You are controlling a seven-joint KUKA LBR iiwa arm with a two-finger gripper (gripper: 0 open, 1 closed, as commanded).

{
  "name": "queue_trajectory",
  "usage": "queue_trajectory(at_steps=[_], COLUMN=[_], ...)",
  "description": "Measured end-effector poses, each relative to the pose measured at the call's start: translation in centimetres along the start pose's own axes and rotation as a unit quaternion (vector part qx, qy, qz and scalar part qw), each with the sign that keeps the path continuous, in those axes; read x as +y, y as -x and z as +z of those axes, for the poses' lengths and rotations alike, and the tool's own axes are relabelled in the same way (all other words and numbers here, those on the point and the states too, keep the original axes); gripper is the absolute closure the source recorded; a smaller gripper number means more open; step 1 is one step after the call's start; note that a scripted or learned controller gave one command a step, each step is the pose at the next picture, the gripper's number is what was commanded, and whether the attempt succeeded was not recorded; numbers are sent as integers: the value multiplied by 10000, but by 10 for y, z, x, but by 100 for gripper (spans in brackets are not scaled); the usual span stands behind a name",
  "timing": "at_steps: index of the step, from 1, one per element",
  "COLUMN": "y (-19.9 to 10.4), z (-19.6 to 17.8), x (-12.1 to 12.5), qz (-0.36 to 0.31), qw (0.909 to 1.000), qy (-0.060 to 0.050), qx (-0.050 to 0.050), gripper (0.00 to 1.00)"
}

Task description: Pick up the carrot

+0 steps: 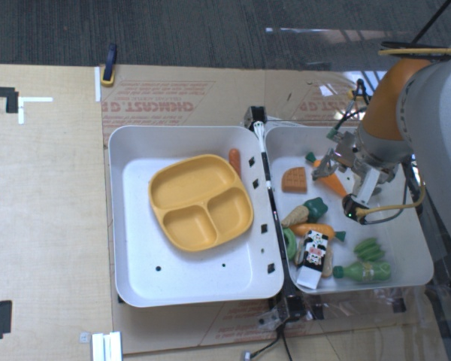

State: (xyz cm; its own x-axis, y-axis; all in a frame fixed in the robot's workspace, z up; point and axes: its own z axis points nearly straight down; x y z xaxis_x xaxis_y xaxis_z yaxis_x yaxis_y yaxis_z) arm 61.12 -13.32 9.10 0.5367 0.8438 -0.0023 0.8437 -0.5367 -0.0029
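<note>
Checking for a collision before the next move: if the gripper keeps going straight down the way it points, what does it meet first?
Most likely the orange carrot lying right under the gripper in the right bin; depth is hard to judge from above.

2 white bins (128, 224), 1 yellow tray (201, 201), perhaps 2 carrots (313, 229)

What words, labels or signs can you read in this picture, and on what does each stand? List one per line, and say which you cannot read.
Red print on the cardboard sheet behind the bins: large letters, upside down and blurred, not readable with certainty.
Milk carton with cow picture in the right bin: any print too small to read.
Yellow divided plate: no text.
</note>
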Motion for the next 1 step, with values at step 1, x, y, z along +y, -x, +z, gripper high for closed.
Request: queue_trajectory(at_steps=[1], y=[0], z=[-8], x=[-1], qz=[-25], qw=[10000], qy=[-23], qx=[-14], gripper=[100])
